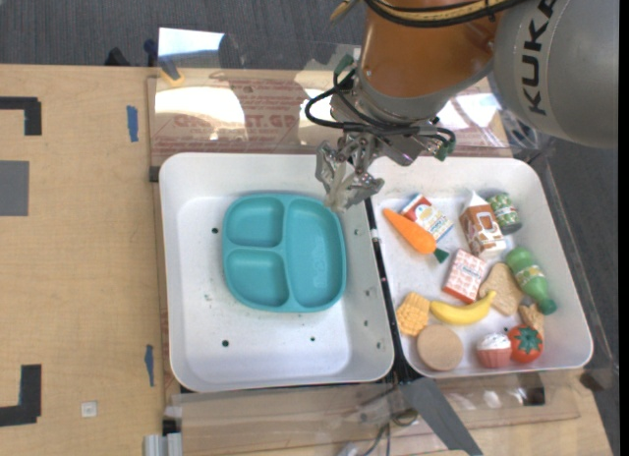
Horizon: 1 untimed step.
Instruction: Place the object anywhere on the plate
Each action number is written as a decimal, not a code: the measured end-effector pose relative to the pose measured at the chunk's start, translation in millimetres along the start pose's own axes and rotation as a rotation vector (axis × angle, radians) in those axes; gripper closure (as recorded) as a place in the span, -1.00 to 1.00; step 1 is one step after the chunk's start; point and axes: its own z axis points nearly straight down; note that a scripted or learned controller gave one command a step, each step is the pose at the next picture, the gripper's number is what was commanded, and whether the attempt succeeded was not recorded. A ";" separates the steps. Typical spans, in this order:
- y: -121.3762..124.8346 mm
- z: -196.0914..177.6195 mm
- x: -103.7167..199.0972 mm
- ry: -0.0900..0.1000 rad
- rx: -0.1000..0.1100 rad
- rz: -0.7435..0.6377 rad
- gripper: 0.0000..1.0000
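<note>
Tabletop [79, 248] of pale wood carries two shallow white bins side by side, seen from above at a slant. The left bin [187, 346] holds a teal divided plate [285, 253] with three compartments, all bare. The right bin [565, 277] holds a jumble of toy food: a carrot [410, 231], a banana [462, 311], a corn cob [414, 314], a tomato [525, 344], small cartons and bottles.

The grey arm [560, 41] with its orange band [428, 22] reaches in from the right and hangs nearly straight down over the far end of the rim where the two bins meet. Its tool [344, 184] sits just above the plate's far right corner. Whether the tool is spread or closed cannot be made out against the clutter of metal and cable, and no object can be seen between its fingers.

Judging by this, no object lies on the plate yet, so the task looks unfinished. If the tool is bare, the next move calls for reaching over the right bin, picking one toy, and carrying it to the plate.
</note>
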 end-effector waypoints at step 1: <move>-1.5 3.0 2.2 0.005 -0.003 0.004 -1.00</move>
